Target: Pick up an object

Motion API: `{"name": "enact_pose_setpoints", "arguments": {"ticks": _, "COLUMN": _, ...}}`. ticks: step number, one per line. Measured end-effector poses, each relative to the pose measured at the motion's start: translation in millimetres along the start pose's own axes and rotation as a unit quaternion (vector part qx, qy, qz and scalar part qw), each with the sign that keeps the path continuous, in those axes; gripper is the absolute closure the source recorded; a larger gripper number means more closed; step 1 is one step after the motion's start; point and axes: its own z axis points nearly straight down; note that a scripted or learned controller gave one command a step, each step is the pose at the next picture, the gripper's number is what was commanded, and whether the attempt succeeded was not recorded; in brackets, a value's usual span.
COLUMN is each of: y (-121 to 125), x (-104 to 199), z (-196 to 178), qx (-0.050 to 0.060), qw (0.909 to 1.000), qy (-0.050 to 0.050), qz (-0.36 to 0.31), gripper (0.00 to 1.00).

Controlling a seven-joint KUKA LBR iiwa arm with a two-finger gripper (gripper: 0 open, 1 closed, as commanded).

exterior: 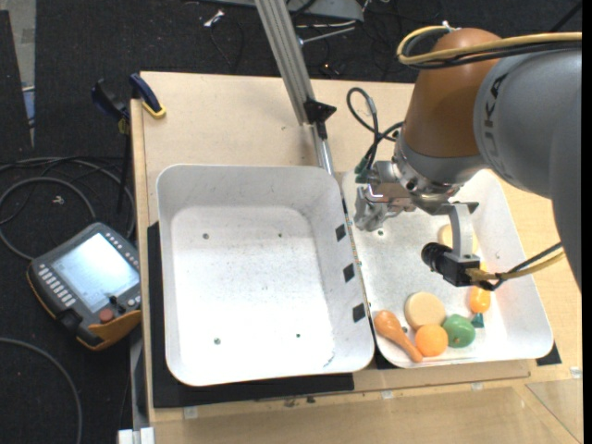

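Partial lettering "KU", dark on grey, running up the arm casing [518, 109] beside the orange band [449, 91]. Screen of teach pendant [88, 283] lit, contents illegible. Nothing else readable.

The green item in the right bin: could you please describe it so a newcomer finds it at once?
Start at the right white bin and go to its near corner, where small toy foods cluster. The green item sits beside the orange ball; it alone is green.
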Motion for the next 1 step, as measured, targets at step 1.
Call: {"name": "enact_pose_setpoints", "arguments": {"ticks": 1, "y": -4.4, "x": 54.0, "z": 10.5, "qx": 0.0, "qw": 1.0, "qy": 0.0, "qz": 0.0, "gripper": 1.0}}
